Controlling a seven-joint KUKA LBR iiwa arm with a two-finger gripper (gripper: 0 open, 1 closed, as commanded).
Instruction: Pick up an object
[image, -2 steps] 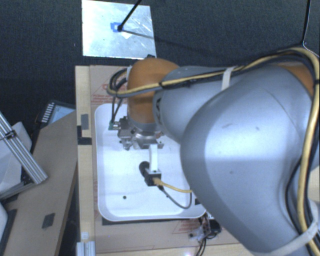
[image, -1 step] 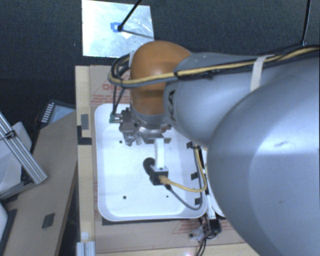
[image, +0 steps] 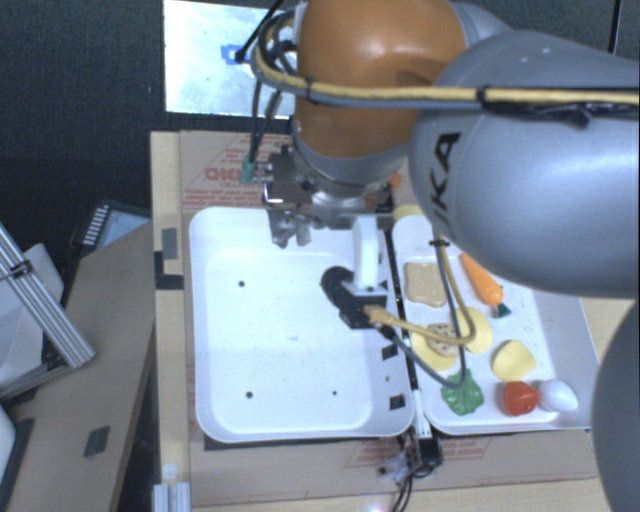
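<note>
Gripper (image: 291, 236) over left bin (image: 230, 400)

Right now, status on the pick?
Gripper over left bin, nothing between fingers. Toy food sits in right bin: carrot, tomato. Cable crosses divider.

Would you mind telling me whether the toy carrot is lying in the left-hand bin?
No, the orange carrot lies in the right bin, among the other toy foods, not in the left bin.
</note>
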